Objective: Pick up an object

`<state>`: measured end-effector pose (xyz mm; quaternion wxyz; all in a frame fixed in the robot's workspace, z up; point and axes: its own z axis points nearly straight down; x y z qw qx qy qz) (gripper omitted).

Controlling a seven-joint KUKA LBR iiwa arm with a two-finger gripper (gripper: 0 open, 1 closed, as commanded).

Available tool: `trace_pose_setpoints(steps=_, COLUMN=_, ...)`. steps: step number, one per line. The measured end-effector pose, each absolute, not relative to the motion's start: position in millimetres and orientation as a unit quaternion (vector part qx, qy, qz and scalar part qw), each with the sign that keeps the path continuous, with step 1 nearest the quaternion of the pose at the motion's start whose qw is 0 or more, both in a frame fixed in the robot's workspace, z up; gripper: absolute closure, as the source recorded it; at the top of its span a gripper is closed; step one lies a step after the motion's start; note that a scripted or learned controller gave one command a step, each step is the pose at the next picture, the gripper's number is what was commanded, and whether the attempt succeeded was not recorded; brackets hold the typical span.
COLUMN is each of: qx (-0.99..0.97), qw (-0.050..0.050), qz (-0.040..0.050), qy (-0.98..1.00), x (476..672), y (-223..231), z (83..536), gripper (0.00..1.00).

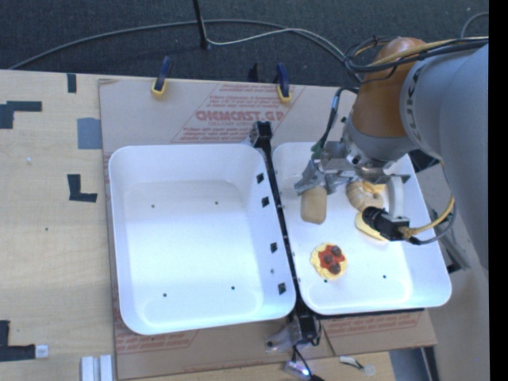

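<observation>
My gripper (321,181) hangs over the back left part of the right bin (397,292). A tan block-shaped object (314,207) sits directly under it, its top edge meeting the gripper's lower end; whether it is gripped or resting on the bin floor is unclear. A pale bread-like piece (365,190) lies just right of the gripper, partly hidden by the wrist. In front of that lies a yellow curved object (367,224). A small round yellow disc with red and dark toppings (329,260) rests near the middle of the bin.
The left bin (127,236) stands beside the right one, with a black clipped divider edge (274,213) between them. A black cable (413,232) loops from the wrist over the right bin. Cardboard and two clamps lie behind the bins.
</observation>
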<state>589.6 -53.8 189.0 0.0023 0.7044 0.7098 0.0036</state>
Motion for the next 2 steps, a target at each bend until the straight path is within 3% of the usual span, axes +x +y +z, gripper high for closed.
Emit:
trace_pose_setpoints(steps=1, qx=0.706, qw=-0.001, qz=-0.0002, qy=0.709, x=539.1, y=-4.4, z=184.4, gripper=1.0)
trace_pose_setpoints(steps=2, qx=0.705, qw=0.0, qz=0.0004, qy=0.709, x=559.3, y=60.1, z=199.0, gripper=1.0)
